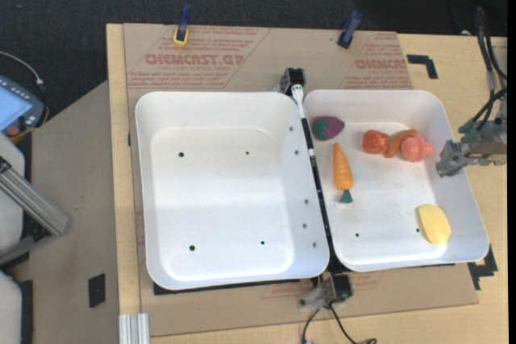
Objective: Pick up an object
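Observation:
The right bin point(379, 254) holds several toy foods. An orange carrot point(343, 167) with a green tip lies left of its middle. Behind the carrot, near the back left corner, sits a purple and green piece point(327, 127). A cluster of a red piece point(375, 142), an orange piece point(397, 143) and a pink piece point(414, 148) lies toward the back right. A yellow lemon-like piece point(434, 223) rests by the front right corner. My gripper point(450, 158) hangs at the bin's right rim, just right of the pink piece, and holds nothing that I can see.
The left bin point(218, 189) lies beside the right one, with a black divider strip point(313, 173) between them. Both rest on a brown cardboard sheet point(201, 52) held by blue clamps point(183, 20) at the back. Cables hang at the right edge.

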`<state>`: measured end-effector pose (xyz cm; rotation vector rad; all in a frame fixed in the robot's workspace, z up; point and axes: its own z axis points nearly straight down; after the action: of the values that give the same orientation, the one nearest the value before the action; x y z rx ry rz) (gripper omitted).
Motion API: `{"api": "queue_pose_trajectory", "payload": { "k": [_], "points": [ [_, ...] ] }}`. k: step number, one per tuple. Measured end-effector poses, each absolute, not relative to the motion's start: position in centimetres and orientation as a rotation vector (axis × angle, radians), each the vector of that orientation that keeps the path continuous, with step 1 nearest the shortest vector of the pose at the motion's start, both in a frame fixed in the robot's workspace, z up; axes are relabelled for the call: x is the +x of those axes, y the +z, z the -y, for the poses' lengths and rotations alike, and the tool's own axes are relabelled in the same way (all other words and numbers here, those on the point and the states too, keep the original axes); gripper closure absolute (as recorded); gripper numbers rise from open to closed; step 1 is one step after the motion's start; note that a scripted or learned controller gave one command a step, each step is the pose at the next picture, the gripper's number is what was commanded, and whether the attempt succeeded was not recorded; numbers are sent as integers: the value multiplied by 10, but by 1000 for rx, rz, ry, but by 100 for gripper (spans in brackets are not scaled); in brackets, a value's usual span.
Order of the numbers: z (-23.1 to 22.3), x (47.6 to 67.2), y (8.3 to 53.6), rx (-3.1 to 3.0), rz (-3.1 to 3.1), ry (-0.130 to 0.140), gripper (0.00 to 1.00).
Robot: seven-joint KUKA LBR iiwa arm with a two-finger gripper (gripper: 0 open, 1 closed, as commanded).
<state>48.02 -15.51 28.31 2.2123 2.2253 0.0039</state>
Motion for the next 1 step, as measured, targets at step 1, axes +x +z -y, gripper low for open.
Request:
{"api": "queue_pose_trajectory", "payload": {
  "k": [1],
  "points": [
    [205, 477, 162, 2233, -2222, -8, 100]
  ]
}}
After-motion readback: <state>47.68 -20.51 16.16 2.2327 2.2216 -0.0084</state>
